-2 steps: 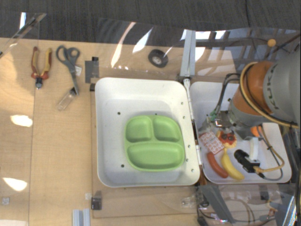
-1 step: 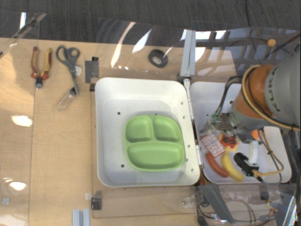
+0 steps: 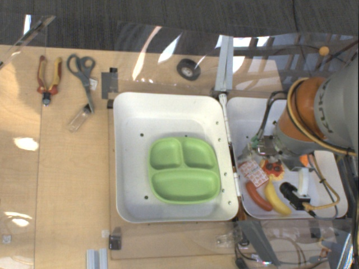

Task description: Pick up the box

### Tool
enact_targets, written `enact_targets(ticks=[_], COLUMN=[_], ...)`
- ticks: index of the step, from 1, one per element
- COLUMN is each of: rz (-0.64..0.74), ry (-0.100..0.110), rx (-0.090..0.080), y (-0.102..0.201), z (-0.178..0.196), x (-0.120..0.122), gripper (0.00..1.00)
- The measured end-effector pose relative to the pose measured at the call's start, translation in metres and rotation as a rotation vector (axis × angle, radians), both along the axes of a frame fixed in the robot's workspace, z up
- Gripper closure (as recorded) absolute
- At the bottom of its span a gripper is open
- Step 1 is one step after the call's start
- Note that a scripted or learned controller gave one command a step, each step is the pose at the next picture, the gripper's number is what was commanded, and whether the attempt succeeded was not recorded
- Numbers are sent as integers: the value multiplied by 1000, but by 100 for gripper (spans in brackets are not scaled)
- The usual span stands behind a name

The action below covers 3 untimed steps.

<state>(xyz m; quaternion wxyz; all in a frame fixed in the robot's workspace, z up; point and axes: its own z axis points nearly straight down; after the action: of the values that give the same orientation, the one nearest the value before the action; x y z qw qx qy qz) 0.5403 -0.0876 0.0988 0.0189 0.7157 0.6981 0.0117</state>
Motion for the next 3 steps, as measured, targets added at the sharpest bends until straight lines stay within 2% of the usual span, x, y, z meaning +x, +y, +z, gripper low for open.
enact_targets(ticks=[1, 2, 3], rz=[-105, -104, -104], ry=[-4, -4, -4], rx=[8, 6, 6], y=[0, -1, -1], z=[0, 9, 9], x=[-18, -17, -17], gripper=[0, 100, 0])
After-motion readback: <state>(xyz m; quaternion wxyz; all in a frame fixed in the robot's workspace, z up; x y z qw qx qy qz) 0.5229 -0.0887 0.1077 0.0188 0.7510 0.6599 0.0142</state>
